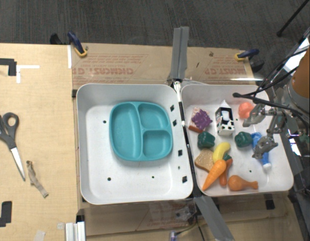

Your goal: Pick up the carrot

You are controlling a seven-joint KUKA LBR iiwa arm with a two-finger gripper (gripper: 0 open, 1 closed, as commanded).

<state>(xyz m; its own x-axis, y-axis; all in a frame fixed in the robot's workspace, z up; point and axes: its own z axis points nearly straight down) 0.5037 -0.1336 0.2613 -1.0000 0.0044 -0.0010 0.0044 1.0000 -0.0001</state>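
Right bin (283,182) crowded | carrot (215,173) near front rim, hemmed in | end effector (260,132) open, apart

Orange carrot (215,174) — lying slantwise, right bin's front.

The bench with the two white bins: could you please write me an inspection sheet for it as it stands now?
Surface: wooden bench with left bin and right bin side by side.
Job's things: carrot lies in the right bin, beside the bread slice, untouched.
Clutter: teal divided plate in the left bin; grapes, milk carton, banana and chicken leg in the right bin.
Grippers: gripper hangs over the right bin's right side, away from the carrot.
Cables: black ones by the arm.
Surroundings: scissors on the bench; dark floor.
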